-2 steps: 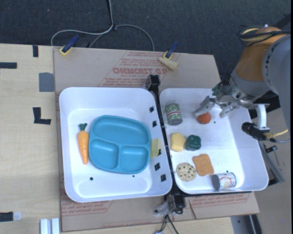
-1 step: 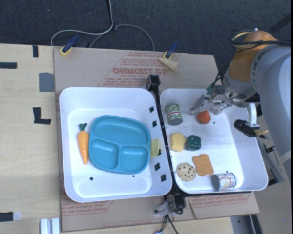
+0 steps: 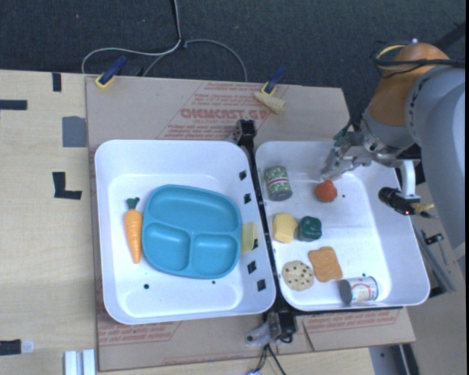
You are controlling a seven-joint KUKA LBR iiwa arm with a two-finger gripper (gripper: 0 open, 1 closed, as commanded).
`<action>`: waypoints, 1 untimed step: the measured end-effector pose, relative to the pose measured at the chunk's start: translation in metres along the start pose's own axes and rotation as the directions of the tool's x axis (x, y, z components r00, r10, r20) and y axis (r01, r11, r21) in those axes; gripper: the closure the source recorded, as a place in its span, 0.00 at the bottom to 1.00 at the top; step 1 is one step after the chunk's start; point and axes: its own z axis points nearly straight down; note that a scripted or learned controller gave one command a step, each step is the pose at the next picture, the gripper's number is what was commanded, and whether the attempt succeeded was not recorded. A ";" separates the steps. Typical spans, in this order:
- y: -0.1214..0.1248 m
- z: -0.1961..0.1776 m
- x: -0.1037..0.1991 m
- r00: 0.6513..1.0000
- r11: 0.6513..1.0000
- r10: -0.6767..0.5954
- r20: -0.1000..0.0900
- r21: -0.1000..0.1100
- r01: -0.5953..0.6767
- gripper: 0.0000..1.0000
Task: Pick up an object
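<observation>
The right bin (image 3: 391,244) holds several toy foods: a red tomato-like ball (image 3: 325,191), a green-labelled can (image 3: 278,183), a yellow piece (image 3: 284,227), a dark green piece (image 3: 309,227), a cookie (image 3: 297,275), a slice of toast (image 3: 325,263) and a small tin lying on its side (image 3: 359,290). My gripper (image 3: 334,166) hangs over the far part of the right bin, just above and to the right of the red ball. Nothing shows between its fingers. The grey arm with its orange band (image 3: 402,84) comes in from the right.
The left bin (image 3: 113,287) holds a blue divided plate (image 3: 191,231), a toy carrot (image 3: 133,230) to its left and a small yellow piece (image 3: 248,237) by the right wall. Clamps (image 3: 270,100) and cables (image 3: 180,41) lie beyond the bins on the cardboard.
</observation>
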 end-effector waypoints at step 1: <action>0.000 0.001 0.000 1.000 1.000 0.000 0.000 0.002 0.000 0.00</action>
